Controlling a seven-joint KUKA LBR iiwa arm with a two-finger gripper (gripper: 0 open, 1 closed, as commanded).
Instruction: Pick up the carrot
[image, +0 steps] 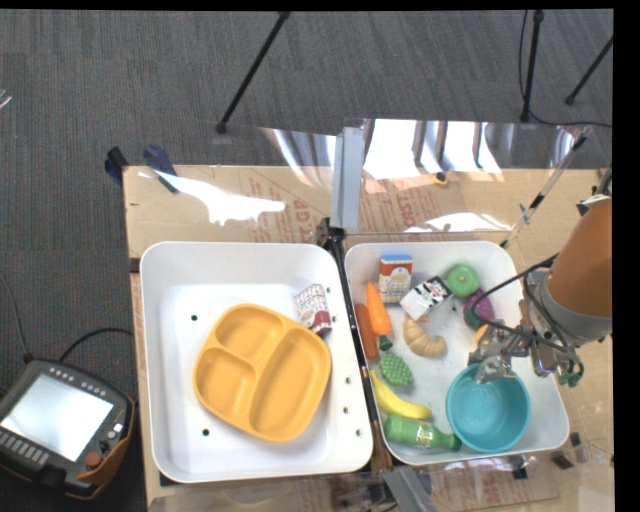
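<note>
Carrot (377, 311) lies in the right bin (545, 275), close to that bin's left wall, long axis running roughly along the wall, nothing gripping it. All places below taken from the carrot.

- Just right of its upper end: small juice carton (395, 272), upright. Further right, a black-and-white milk carton (426, 296) lying on its side.
- Right and slightly below: croissant (425, 338).
- Below, near its lower tip: green knobbly fruit (396, 370), then a banana (398, 399), then a green bottle (420, 432) on its side.
- Far right, upper: green apple (462, 279), with a purple item (478, 307) beside it, partly hidden.
- Lower right: teal bowl (487, 410).
- Left, across the bin wall: left bin (180, 275) holding a yellow divided plate (263, 371); a small printed can (313, 307) sits at the plate's upper right edge.

Hand (497, 352) hangs well to the carrot's right, above the teal bowl's upper rim, the grey arm (585, 275) with its orange band behind it. Cannot tell how the hand is set; cables and shadow clutter it. Both bins rest on the table (200, 205).
</note>
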